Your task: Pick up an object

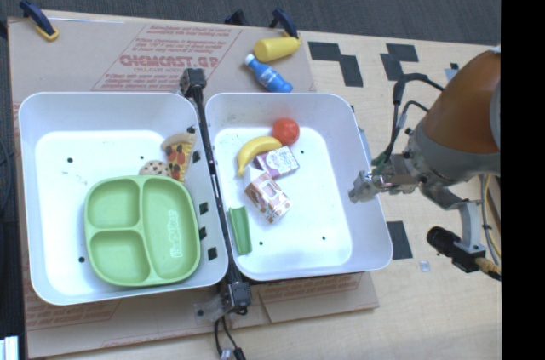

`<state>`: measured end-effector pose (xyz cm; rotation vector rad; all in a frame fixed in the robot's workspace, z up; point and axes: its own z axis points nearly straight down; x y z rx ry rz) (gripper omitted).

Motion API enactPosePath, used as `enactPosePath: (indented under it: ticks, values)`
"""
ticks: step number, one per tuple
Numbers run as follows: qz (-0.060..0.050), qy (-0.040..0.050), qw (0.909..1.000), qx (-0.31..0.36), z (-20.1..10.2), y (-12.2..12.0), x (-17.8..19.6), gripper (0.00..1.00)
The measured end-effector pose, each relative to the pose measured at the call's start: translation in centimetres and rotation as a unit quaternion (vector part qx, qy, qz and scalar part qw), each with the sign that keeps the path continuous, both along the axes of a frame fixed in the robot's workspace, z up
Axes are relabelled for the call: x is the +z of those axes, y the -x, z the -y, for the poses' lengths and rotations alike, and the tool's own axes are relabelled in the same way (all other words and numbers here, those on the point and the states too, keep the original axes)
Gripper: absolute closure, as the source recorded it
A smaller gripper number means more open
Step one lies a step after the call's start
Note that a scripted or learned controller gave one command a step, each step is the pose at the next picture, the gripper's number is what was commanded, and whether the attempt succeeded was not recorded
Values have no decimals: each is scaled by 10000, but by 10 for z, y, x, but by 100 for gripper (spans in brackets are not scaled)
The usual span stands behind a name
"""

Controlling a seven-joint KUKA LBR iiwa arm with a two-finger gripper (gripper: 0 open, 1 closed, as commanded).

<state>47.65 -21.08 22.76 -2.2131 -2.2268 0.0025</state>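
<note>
- The gripper [364, 186] hangs over the right rim of the right bin [341, 107], at the end of the grey arm with its orange band. From up here I cannot tell whether it is spread or closed; it is small and blurred against the rim.
- Nothing sits between its tips that I can see, so I judge the pick not yet begun.
- Every loose thing in that bin lies to the gripper's left: a red ball [286, 130] at the far side, a banana [255, 151] just left of it, and two small cartons, one purple [282, 162] and one brown [267, 200], close together near the middle.
- The brown carton looks the nearest candidate; its long axis runs slantwise, from far-left to near-right.
- A green stick [239, 230] lies against the left wall, running near to far.
- So the coming move is, I reckon, a reach leftward and down.
- The left bin [51, 107] holds a green divided tray [140, 229], well apart from the gripper.
</note>
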Motion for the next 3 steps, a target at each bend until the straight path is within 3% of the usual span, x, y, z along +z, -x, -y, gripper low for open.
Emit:
enactPosePath:
  ticks: [1, 3]
  values:
    - [-3, -2, 10000, 0, 0, 0, -13, 100]
    - [18, 6, 10000, -2, 1, -1, -3, 100]
